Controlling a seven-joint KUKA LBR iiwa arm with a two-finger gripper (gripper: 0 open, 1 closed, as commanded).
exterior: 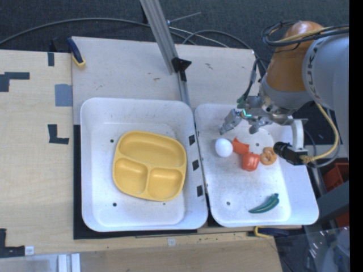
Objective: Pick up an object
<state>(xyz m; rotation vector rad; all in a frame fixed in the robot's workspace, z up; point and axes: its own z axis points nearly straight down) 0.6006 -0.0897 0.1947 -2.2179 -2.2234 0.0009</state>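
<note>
White twin bins [91, 152] rest on a pale bench [34, 152] over dark carpet [238, 4]; pincer [243, 122] spread, ungripping.

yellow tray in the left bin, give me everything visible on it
The yellow tray is a rounded-rectangle divided plate, matte and plastic-looking, with a raised rim and three compartments: one long section along the far side and two smaller ones along the near side. It lies flat and right side up on the floor of the left bin, turned slightly off the bin's edges, roughly central, nearer the right wall. It touches only the bin floor. The gripper is over the other bin, well apart from it.
</note>
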